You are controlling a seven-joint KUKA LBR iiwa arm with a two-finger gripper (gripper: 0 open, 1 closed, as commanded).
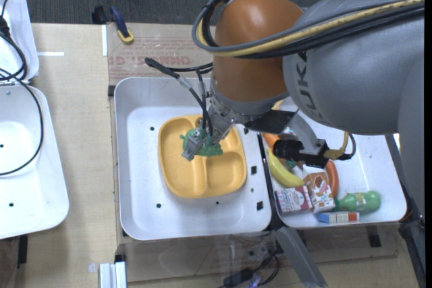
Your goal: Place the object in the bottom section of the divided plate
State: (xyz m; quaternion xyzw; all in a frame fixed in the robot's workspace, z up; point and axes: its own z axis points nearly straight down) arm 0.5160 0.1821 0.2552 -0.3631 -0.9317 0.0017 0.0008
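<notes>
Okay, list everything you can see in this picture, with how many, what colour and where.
Shallow white plastic bin: two side by side, white, on the bench; this is the left one.
Divided yellow plastic plate: one, yellow, in the left bin.
Small green leafy object: one, green and grey, over the plate's upper part, at the gripper's tip.
Yellow banana: one, yellow, right bin.
Green bottle-shaped toy: one, green, right bin's lower right.
Small printed cartons: about three, red, white and pink, right bin.
Yellow-and-blue clamp: one, on the bench above the bins.
Gripper: one, grey, above the plate, under the arm's orange band.
</notes>
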